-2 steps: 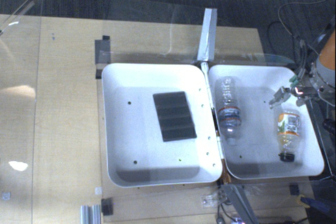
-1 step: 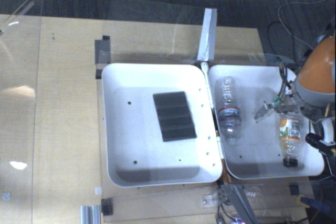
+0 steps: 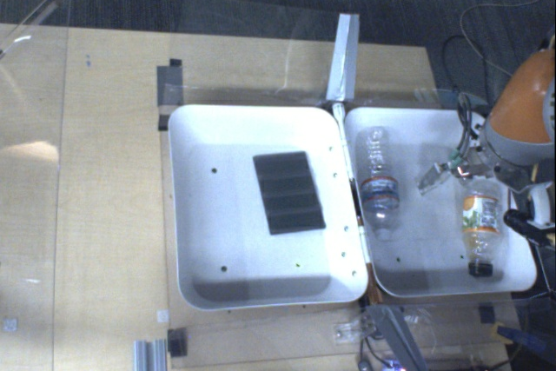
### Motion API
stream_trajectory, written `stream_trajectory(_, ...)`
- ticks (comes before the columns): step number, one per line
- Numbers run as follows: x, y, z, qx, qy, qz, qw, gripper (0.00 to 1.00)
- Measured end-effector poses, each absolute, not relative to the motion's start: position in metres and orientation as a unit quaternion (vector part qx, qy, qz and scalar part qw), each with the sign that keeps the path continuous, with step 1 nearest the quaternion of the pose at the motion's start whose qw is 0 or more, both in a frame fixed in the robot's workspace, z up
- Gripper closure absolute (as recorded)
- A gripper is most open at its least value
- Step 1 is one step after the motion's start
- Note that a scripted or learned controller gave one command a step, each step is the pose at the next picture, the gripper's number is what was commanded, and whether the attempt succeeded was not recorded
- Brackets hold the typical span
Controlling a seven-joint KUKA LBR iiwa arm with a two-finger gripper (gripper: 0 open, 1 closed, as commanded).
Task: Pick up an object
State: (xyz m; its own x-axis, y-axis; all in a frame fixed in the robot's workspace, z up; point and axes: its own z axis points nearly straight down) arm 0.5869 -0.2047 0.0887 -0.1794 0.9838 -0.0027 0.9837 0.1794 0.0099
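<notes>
The pale wooden desk [image 3: 95, 213] carries two shallow white bins set side by side, their inner rims touching. The left bin [image 3: 217, 265] holds a flat black ribbed pad [image 3: 289, 192], lying slightly askew near the bin's middle. The right bin [image 3: 417, 274] holds two bottles. The arm [image 3: 524, 113], grey with a broad orange band, reaches in over the right bin's far right corner. A clear bottle [image 3: 379, 178] with a dark blue band lies along the right bin's left wall, lengthwise. A second bottle [image 3: 480, 230], with an orange label and a dark cap pointing toward the near rim, lies by the bin's right side. The jaws [image 3: 456, 168] hang just above this bottle's upper end, apart from it as far as the blur allows; whether they are spread or pressed together cannot be told.
</notes>
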Motion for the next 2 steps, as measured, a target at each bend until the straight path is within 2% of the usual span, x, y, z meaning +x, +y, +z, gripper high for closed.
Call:
stream_trajectory(1,0.668,-0.205,0.090,0.602,0.799,-0.0007,-0.001,0.00)
stream_trajectory(2,0.614,-0.205,0.088,0.566,0.825,0.0021,0.004,0.00)
